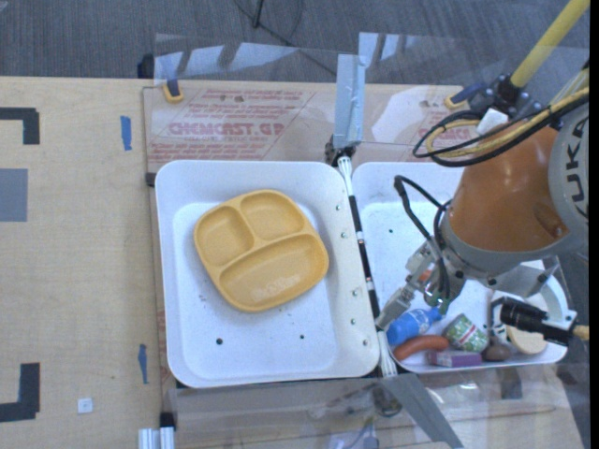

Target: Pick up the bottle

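The jaws (423, 286) hung just above the blue bottle (413, 326), their opening impossible to judge and nothing visibly held. The approach seemed underway; next came a straight descent onto the bottle lying below

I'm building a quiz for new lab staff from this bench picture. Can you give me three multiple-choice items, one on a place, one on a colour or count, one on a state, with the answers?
1. Where does the divided plate lie?
A. In the left bin
B. In the right bin
C. On the bare bench

2. What colour is the bottle?
A. Yellow
B. Blue
C. Black

3. How is the bottle resting?
A. Standing upright
B. Lifted clear above the bin
C. Lying on its side among other items

Answers:
1: A, the plate sits on the floor of the left bin.
2: B, its body is blue, with a pale end.
3: C, it lies flat in the right bin beside a red-orange item, just below the gripper.
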You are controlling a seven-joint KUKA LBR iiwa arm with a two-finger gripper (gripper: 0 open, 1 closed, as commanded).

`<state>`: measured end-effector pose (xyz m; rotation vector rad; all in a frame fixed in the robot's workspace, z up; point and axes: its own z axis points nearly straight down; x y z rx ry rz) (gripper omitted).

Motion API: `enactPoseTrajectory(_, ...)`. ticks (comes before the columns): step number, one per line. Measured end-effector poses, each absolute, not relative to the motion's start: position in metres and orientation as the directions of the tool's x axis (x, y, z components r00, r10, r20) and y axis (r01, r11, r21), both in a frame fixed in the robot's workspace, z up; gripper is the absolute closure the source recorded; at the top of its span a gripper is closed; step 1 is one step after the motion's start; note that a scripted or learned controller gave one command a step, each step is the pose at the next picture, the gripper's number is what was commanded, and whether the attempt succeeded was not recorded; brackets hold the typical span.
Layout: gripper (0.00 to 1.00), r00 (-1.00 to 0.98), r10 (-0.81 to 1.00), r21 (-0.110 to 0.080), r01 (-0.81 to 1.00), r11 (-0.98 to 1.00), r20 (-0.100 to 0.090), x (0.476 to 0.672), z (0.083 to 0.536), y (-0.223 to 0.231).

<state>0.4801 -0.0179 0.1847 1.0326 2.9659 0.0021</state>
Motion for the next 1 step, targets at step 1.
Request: enactPoseTrajectory(1, 0.00, -0.700, 0.714, 0.003, 0.714, 0.700, -0.003, 0.4947, 0.1846, -0.0067)
